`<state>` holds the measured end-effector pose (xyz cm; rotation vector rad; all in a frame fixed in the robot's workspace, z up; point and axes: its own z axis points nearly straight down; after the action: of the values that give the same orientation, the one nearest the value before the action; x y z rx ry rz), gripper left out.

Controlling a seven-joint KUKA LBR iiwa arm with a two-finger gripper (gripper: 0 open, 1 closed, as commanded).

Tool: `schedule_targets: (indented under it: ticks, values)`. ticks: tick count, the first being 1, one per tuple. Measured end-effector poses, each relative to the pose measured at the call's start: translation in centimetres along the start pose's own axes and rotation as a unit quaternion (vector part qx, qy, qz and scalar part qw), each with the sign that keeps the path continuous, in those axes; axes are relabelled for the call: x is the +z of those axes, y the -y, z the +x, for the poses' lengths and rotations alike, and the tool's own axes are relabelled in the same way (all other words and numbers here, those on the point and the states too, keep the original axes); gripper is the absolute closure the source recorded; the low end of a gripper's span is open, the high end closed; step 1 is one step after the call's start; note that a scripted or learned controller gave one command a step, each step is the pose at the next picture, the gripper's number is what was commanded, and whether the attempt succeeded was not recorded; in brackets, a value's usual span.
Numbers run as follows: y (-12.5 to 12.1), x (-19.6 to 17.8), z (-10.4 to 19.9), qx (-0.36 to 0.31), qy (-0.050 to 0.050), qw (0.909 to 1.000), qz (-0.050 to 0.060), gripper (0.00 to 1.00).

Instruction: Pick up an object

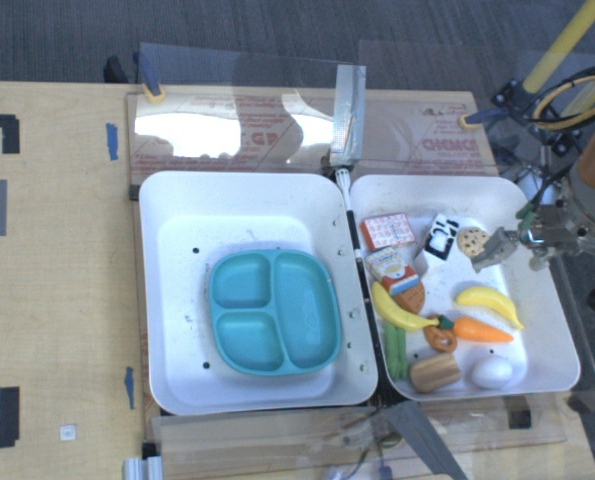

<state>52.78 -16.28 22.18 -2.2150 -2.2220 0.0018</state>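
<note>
Two white bins on a wooden counter (57,298), seen from above.

The left bin (167,203) holds a teal tray (274,311). The right bin (547,363) holds toy food: bananas (489,303), carrot (482,330), egg (493,371). The gripper (497,246) hovers over its right side near a cookie (471,239); whether its jaws are apart is unclear.

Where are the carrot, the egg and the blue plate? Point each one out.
carrot (480,330), camera view, middle of its orange body.
egg (493,372), camera view, centre of its white shell.
blue plate (274,311), camera view, ridge where its compartments meet.
</note>
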Motion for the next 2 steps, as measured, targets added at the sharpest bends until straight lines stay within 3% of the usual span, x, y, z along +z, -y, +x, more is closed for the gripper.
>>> schedule_targets:
  ticks: [1,2]
  values:
    - [4.1,12.6,1.4,0.029,0.001,0.9996,-0.006,0.00]
    - [2.8,13.3,7.1,0.021,0.000,0.9997,-0.007,0.00]
